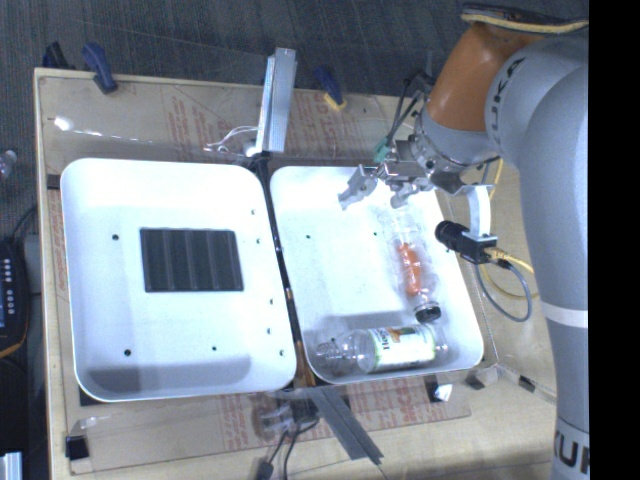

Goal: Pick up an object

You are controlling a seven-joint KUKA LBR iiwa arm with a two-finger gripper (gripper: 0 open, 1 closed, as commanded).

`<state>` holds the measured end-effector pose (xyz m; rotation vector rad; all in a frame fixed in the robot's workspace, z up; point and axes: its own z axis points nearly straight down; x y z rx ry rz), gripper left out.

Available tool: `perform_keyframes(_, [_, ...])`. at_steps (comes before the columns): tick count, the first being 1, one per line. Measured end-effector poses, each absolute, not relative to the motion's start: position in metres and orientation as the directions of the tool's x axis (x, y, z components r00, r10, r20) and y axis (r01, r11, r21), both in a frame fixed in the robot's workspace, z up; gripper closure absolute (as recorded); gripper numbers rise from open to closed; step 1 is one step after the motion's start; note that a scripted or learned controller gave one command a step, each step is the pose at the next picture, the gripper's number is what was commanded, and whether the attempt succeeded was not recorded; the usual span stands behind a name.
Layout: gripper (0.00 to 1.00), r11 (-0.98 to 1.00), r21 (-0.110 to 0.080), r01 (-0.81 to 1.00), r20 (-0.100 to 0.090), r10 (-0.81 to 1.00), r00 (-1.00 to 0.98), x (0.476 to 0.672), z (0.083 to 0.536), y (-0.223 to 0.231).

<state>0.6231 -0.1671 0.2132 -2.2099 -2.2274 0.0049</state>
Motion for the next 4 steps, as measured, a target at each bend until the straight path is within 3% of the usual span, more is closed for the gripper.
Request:
perform_keyframes(1, [0.0, 0.055, -0.004, 0.999, 0.002, 0.999, -0.055, 0.614, 0.174, -0.21])
perform_keyframes(2, [0.0, 0.111, -0.003, 0.994, 0.001, 0.994, -0.111, 0.571, 0.133, -0.209])
perform_keyframes(4, [0.0, 0.11, -0.003, 0.994, 0.0, 0.994, -0.11, 0.571, 0.133, -0.21])
